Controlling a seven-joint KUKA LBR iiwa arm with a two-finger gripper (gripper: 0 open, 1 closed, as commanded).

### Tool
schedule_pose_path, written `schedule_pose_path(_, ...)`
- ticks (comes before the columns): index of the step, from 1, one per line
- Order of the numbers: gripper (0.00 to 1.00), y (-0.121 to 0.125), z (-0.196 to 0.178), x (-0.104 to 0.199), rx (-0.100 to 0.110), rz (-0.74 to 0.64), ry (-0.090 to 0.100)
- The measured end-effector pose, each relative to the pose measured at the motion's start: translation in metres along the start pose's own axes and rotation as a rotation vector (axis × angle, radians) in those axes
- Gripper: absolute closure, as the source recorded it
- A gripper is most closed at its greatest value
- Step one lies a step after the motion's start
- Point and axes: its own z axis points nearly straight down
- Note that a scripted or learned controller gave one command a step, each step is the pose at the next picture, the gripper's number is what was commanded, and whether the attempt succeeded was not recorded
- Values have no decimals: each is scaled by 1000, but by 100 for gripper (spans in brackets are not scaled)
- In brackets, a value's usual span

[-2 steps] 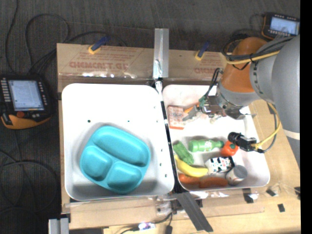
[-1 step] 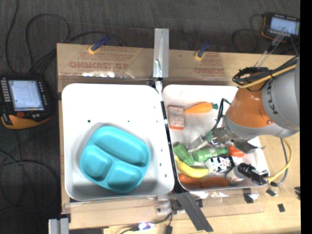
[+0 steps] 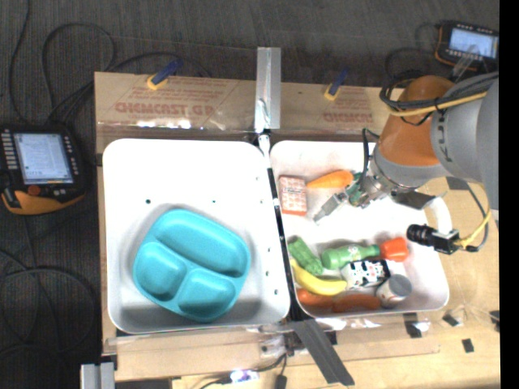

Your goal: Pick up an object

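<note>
While gripper (image 3: 334, 204) hangs over rt bin (image 3: 434, 294) nr carrot (image 3: 331, 180), jaws spread, holding nothing.

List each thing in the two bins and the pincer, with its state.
pincer: over right bin, holding nothing visible
carrot: lying beside the pincer
pink packet: flat by the divider
green bottle: on its side
banana: lying among the pile
can: on its side
blue tray: upright in left bin

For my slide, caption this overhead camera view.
Grey arm's gripper hovers beside an orange carrot in the right white bin; a blue divided tray fills the left.
</note>
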Motion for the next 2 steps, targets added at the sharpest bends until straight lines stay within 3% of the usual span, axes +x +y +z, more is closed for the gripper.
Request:
schedule_pose_path(1, 0, 0, 0, 0, 0, 0, 0)
schedule_pose_path(2, 0, 54, 16, -23, 36, 49, 20)
